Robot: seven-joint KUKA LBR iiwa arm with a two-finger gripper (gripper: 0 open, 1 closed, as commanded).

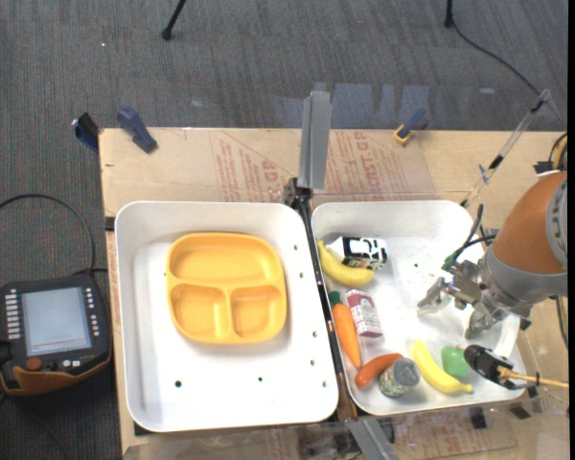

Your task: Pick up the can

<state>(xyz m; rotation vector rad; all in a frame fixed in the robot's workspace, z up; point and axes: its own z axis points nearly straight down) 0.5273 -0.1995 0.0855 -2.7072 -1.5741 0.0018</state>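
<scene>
The can (400,379), small with a grey-green top, stands at the front edge of the right bin (417,220). An orange carrot (376,369) touches it on the left and a yellow banana (437,368) lies on its right. My gripper (455,310) hovers over the right side of that bin, up and to the right of the can and apart from it. Its fingers are spread open with nothing between them.
The right bin also holds a second banana (346,266), a black-and-white toy (366,250), a long carrot (345,333), a red-and-white carton (365,314) and a green item (455,360). A yellow divided plate (228,288) sits in the left bin (144,353).
</scene>
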